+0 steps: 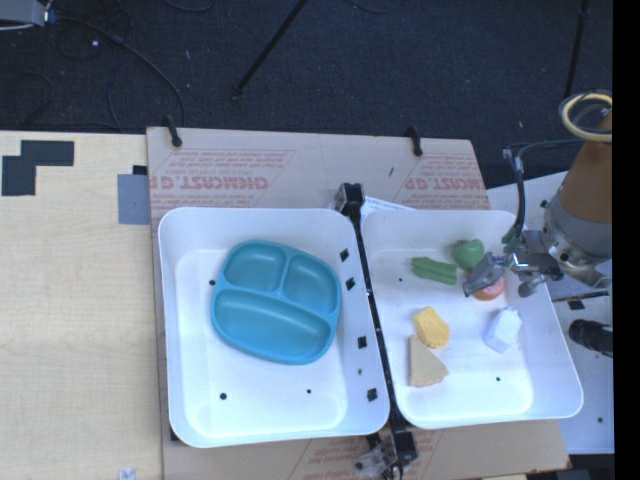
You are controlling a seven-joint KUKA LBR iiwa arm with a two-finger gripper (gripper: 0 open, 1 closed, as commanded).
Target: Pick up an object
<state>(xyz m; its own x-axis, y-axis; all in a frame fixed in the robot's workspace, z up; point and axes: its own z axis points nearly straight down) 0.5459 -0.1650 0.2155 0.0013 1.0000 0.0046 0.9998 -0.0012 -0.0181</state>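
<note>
The right bin [560,388] holds several small objects. My gripper [487,275] hangs low in its upper part, right over a red-orange piece [489,290] that it partly hides. Touching the gripper's upper left is a round green object [466,253]. A long green piece [433,269] lies to the left of it. Below sit a yellow chunk [432,326] and a tan wedge [425,364]. A small white block [502,329] lies to the lower right of the gripper. Nothing is visibly lifted.
The left bin [190,388] carries a blue divided plate [275,301]. A black divider [365,308] runs between the bins. The grey arm with its orange band [590,183] comes in over the right bin's right rim. Cables trail on the dark floor behind.
</note>
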